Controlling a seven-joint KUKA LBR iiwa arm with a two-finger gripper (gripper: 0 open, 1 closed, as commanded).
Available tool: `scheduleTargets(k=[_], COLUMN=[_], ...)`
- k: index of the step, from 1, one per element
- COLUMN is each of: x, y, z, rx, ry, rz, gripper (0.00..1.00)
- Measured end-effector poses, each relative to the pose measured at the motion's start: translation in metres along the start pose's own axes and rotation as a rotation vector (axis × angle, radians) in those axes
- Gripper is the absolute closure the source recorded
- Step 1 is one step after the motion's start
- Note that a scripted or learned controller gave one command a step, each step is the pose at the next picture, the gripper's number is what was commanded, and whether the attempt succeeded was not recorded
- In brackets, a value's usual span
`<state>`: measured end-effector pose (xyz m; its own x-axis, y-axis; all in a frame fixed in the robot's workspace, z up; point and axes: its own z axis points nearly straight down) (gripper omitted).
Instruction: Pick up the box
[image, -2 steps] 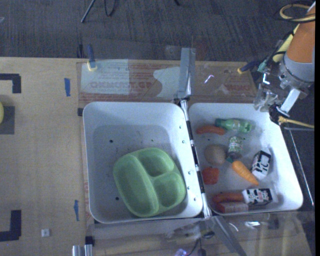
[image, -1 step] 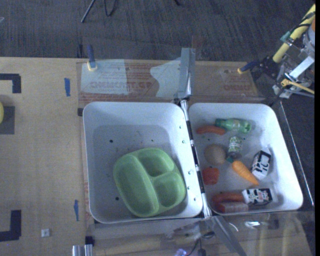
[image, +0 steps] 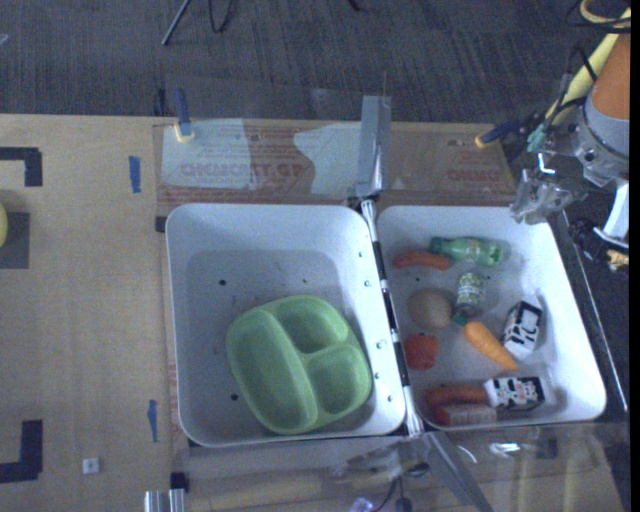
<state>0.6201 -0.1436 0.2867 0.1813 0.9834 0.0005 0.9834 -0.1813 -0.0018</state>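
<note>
Two small black-and-white boxes lie in the right bin (image: 585, 345). One box (image: 522, 330) stands tilted near the bin's right wall. The other box (image: 515, 392) lies flat at the front right, beside a red sausage (image: 455, 394). My gripper (image: 537, 197) hangs above the bin's back right corner, well apart from both boxes and with nothing seen in it. The orange band of the arm (image: 612, 92) shows at the top right edge.
The right bin also holds a green bottle (image: 466, 249), an orange-red piece (image: 422, 260), a brown round fruit (image: 430, 309), a small can (image: 470, 291), a carrot (image: 487, 343) and a red block (image: 421, 351). A green divided plate (image: 298, 362) lies in the left bin (image: 200, 250).
</note>
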Motion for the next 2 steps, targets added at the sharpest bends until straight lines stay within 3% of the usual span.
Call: scheduleTargets(k=[1, 2], x=[0.022, 0.097], y=[0.044, 0.029], z=[-0.116, -0.074], rx=[-0.005, 0.002], ry=[-0.001, -0.001], rz=[0.238, 0.513], gripper=[1.00, 1.00])
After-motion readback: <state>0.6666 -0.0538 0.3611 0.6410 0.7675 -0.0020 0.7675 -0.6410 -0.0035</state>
